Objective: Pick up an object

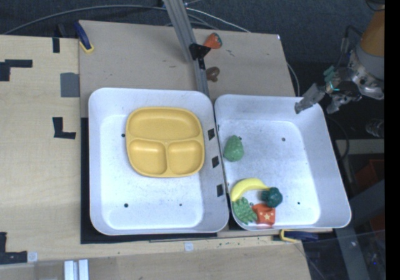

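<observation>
- The arm comes in from the right side, and its hand (317,99) sits over the upper right corner of the right bin (312,147), right about at the rim.
- Honestly can't tell how far open the hand is; it's small and kind of blurry from this angle. Nothing is visibly caught in it.
- All the small objects are in the right bin, well apart from the hand.
- A green lumpy thing (234,148) sits on its own near the bin's left wall, roughly halfway down.
- The rest are bunched in the lower left corner of that bin: a yellow banana (247,187) curving over the top of the pile, a dark teal piece (272,197) just to its right, a red block (267,215) with a little yellow mark on it below that, and a light green leafy piece (244,210) on the left, touching the red one.
- The left bin (106,166) holds a yellow divided plate (165,141) with three compartments, lying flat in the upper half of the bin.
- The two bins are pushed side by side on the wooden surface (37,147), with black clips along the seam between them.
- A grey metal bar (178,13) runs down at a slant from the top to the back of the seam, with an orange-tipped clamp (212,40) near its lower end.
</observation>
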Robot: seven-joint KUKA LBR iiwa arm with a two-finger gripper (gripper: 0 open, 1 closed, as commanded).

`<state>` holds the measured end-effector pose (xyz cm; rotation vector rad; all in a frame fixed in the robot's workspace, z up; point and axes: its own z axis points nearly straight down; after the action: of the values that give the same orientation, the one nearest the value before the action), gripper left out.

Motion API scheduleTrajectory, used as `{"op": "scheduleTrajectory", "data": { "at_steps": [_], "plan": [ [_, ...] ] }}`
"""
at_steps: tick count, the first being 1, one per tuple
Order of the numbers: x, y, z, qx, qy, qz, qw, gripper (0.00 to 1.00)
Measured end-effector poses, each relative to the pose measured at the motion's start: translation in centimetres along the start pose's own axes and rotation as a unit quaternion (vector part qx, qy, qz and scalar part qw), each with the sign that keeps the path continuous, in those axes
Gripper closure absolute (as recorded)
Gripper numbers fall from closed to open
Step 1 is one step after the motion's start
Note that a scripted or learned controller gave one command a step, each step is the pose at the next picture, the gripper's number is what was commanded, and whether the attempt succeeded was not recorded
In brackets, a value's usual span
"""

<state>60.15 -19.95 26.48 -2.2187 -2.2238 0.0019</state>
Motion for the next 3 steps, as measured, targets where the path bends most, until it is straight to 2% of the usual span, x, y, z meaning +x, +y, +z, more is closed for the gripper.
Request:
{"op": "scheduleTrajectory", "data": {
  "at_steps": [1, 3],
  "plan": [
    [0.0, 0.0, 0.0, 0.0, 0.0, 0.0, 1.0, 0.0],
    [1.6, -0.2, 10.0, 0.002, 0.0, 0.0, 1.0, 0.0]
  ]
}}
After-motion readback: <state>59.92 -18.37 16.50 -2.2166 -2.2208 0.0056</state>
